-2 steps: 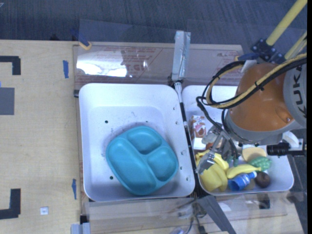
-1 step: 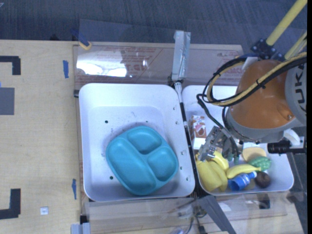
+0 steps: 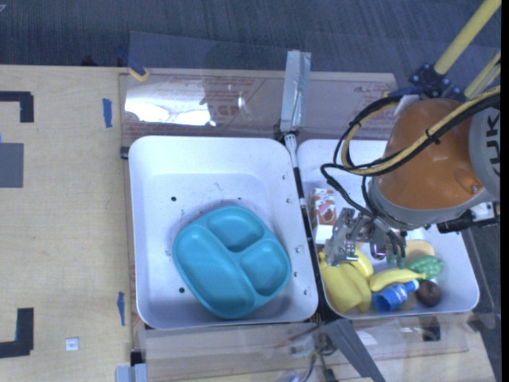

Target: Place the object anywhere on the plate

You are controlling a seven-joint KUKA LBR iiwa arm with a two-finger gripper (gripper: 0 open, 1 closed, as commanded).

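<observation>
A blue plate (image 3: 231,259) with three compartments lies in the left bin (image 3: 159,173), toward its front. In the right bin (image 3: 465,293) lie several toy foods: a yellow pepper (image 3: 343,285), a banana (image 3: 394,278), a blue cup (image 3: 392,297), a green piece (image 3: 426,266), a brown piece (image 3: 429,292) and a small red and white packet (image 3: 324,208). My gripper (image 3: 350,243) hangs low over the right bin, just above the yellow pepper. The wrist hides much of the bin's middle.
A divider wall (image 3: 301,213) separates the two bins. A clear panel with a grey taped post (image 3: 294,90) stands behind them. Black cables (image 3: 358,146) loop off the wrist. The wooden bench (image 3: 56,237) extends to the left.
</observation>
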